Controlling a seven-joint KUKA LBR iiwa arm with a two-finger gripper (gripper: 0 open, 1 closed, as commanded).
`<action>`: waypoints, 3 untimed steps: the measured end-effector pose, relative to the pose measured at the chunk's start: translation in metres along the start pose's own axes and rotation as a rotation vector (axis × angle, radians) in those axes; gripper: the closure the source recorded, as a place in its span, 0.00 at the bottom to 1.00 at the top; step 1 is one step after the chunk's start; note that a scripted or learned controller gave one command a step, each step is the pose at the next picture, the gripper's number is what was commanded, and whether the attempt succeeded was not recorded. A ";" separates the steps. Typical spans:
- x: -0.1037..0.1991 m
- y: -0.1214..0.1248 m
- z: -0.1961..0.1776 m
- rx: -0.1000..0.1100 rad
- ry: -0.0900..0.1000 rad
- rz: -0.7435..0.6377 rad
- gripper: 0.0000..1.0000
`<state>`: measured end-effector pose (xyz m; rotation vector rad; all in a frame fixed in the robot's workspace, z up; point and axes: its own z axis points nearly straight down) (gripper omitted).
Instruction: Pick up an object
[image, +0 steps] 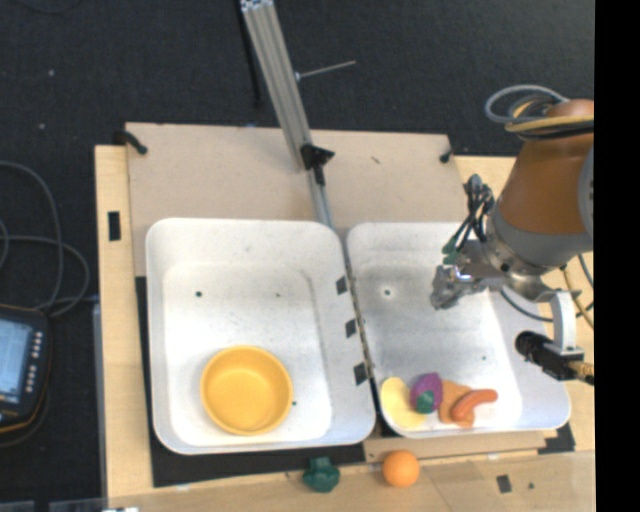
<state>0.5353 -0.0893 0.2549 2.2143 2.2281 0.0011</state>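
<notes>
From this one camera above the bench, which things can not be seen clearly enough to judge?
- Gripper: small and blurred in the camera view, so its finger state cannot be read.
- Heap of small toys in the right white bin: a purple piece, a pale yellow piece and an orange sausage-shaped piece overlap, hiding what lies beneath.
- Small dark green object on the bench front: too small to identify.

no readable text, labels, brands, numbers or signs anywhere

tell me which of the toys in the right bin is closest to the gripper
The purple toy: it lies highest in the cluster, nearer the gripper than the yellow piece or the orange one.
</notes>
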 end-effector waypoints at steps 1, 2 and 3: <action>0.053 -0.014 -0.003 -0.001 0.000 0.004 1.00; 0.105 -0.018 0.010 -0.001 0.000 0.004 1.00; 0.159 -0.027 0.020 0.000 0.000 0.004 1.00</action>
